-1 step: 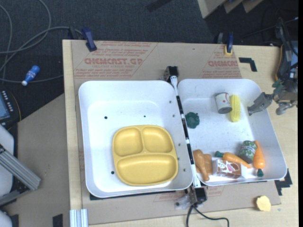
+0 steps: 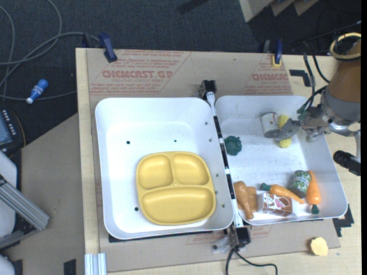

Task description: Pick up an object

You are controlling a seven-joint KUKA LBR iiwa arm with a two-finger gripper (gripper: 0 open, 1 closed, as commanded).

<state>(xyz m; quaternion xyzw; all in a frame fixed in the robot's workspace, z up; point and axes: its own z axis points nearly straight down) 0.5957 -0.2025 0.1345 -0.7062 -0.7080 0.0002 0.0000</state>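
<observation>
- The jaws (image 2: 279,132) hang low over the right bin (image 2: 252,165), close beside the yellow toy (image 2: 283,122) near that bin's far wall, likely lined up to take it.
- Whether they are spread or closed, I cannot tell; nothing shows held between them.
- The yellow toy is small, lying partly behind the metal tips.
- Carrots (image 2: 312,191) and a packet (image 2: 277,204) crowd that bin's near edge.
- A yellow tray (image 2: 175,187) lies in the left bin (image 2: 114,153).

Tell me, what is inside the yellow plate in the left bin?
Nothing that I can see: the yellow plate in the left bin shows three bare compartments. What lies beneath the plate is covered.
</observation>
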